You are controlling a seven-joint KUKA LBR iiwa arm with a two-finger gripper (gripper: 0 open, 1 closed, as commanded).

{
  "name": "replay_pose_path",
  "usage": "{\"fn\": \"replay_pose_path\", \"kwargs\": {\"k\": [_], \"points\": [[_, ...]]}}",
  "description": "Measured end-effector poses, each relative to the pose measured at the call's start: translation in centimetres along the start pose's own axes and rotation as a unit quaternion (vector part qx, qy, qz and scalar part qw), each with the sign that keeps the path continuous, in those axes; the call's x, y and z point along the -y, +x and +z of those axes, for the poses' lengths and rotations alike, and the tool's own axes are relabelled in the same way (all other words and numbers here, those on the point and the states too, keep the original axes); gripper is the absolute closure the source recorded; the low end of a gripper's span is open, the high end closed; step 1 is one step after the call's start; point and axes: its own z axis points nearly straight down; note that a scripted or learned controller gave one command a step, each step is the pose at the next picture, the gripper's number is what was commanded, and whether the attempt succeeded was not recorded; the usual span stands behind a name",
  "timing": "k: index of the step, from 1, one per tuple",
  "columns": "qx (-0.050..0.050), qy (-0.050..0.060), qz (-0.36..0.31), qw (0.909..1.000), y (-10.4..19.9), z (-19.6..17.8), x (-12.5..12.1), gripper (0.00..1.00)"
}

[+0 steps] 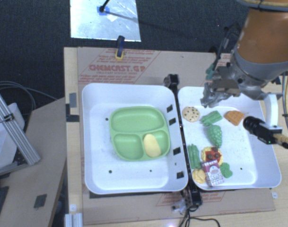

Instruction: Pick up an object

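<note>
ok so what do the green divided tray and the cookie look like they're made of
Green divided tray: likely molded plastic, going by its even colour, soft sheen and rounded compartments. Cookie: probably a plastic toy, flat tan disc with dark spots; too small to be sure.

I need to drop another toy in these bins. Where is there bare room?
Left bin: bare floor all around the green tray. Right bin: bare along the right side, below the orange piece. Crowded near the divider, around the cookie and green toys.

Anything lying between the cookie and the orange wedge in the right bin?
Yes. In the camera view, a green bean-like piece lies between the cookie and the orange wedge, just below the gripper over the right bin.
</note>
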Motion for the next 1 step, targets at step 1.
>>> {"fn": "replay_pose_path", "kwargs": {"k": [1], "points": [[-0.002,-0.008,0.001,1.0,1.29,-16.66,3.59,1.0]]}}
